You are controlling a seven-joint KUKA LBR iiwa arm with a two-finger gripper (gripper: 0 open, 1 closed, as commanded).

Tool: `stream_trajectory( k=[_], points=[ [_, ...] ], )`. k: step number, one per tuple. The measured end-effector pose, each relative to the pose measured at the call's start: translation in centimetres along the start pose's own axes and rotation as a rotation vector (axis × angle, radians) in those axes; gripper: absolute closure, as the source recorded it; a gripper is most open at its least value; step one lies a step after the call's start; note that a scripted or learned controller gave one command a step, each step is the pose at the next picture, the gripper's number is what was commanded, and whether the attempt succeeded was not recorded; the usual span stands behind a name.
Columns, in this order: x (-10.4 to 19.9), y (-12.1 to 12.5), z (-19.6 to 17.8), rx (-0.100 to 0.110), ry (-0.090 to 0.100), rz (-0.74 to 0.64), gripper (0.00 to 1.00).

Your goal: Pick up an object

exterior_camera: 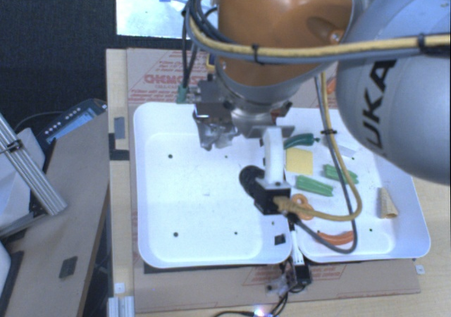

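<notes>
Now | tool [213, 132] above left bin [176, 196] — state unclear | one yellow block [299, 161], maybe three green pieces [313, 186]

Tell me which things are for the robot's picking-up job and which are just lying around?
For the job: the tool, over the left bin; the yellow square, green block, orange piece and tan piece in the right bin.

Just lying about: grey gadget, metal rail, cardboard sheet, white paper.
</notes>
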State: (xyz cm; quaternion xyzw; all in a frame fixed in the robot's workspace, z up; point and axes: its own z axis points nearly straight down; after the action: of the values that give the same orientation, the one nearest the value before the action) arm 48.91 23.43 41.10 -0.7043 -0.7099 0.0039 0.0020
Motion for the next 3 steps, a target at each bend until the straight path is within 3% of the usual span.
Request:
stream_trajectory(
  k=[1,2,3],
  points=[
    [0.0,-0.4,-13.2,-0.022,0.010,0.001,1.00],
    [-7.7,0.8,-7.6,-0.006,0.000,0.015,1.00],
    [-1.8,-0.1,4.8,0.002,0.000,0.000,1.00]
  ],
)
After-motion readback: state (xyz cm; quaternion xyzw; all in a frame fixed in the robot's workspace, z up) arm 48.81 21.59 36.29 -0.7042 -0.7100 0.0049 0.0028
